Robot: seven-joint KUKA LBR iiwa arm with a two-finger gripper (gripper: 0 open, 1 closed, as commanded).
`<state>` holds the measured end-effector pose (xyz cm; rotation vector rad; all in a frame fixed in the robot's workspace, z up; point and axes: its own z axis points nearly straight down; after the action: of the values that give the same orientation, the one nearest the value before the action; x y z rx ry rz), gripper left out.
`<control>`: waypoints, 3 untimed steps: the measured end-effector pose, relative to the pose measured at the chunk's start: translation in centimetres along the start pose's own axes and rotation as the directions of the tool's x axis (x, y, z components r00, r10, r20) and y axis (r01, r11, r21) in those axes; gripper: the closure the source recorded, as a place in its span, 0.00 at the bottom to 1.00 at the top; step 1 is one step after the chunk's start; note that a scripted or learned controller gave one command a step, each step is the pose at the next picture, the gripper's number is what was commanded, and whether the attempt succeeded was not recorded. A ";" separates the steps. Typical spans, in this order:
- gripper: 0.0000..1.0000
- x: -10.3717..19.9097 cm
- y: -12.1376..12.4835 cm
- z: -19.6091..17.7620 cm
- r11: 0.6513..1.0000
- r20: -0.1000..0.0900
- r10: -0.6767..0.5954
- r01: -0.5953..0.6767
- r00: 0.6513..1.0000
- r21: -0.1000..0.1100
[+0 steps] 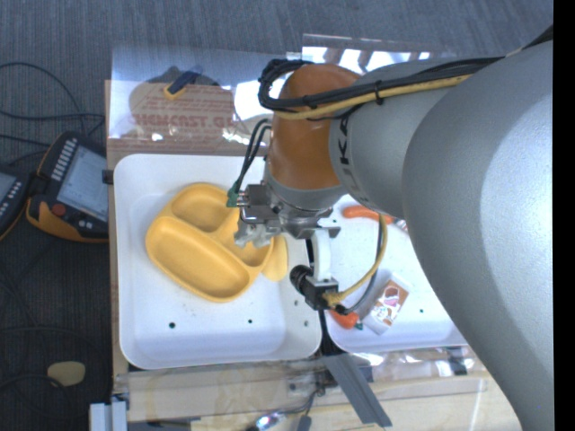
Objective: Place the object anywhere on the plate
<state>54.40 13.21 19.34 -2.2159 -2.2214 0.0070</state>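
Camera view: one yellow plate (199,250), two bins (144,330).

faint, unreadable lettering on cardboard sheet (180,115)

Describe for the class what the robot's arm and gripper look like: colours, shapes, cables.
The arm is bulky, rounded and grey, with an orange band above the wrist. Black and yellow cables run along it; another yellow cable loops below. The gripper is a small silvery metal assembly with a green part.
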 end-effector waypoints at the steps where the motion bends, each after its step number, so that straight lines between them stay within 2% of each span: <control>1: 1.00 3.0 4.6 -2.1 1.000 0.001 0.001 -0.001 1.000 -0.002; 2: 0.00 3.0 4.6 -2.1 1.000 0.001 0.001 -0.001 1.000 -0.002; 3: 0.00 3.0 4.6 -2.1 1.000 0.001 0.001 -0.001 1.000 -0.002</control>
<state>58.99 16.22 21.37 -2.2185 -2.2220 0.0060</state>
